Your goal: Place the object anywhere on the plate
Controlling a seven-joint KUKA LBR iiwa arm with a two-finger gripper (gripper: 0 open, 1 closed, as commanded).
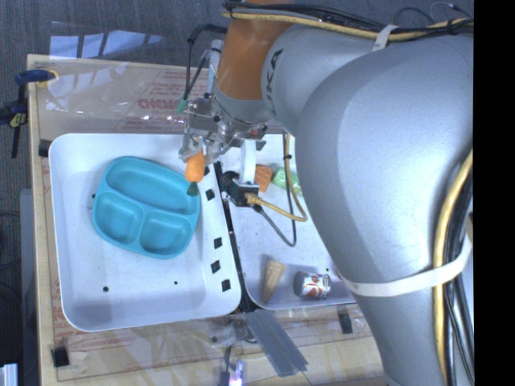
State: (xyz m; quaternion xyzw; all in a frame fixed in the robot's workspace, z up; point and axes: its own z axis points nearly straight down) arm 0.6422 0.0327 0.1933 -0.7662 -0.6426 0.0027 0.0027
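Above the upper right corner of the blue divided plate [146, 207], the gripper [195, 158] hangs with a small orange carrot [194, 168] clamped between its fingers, green tip pointing down just past the plate's rim. Plate lies in the left white bin [88, 296]. Right of the plate, in the right bin [278, 302], sit a waffle cone [273, 277], a small can [313, 285], an orange piece [264, 177] and a green item [286, 178].
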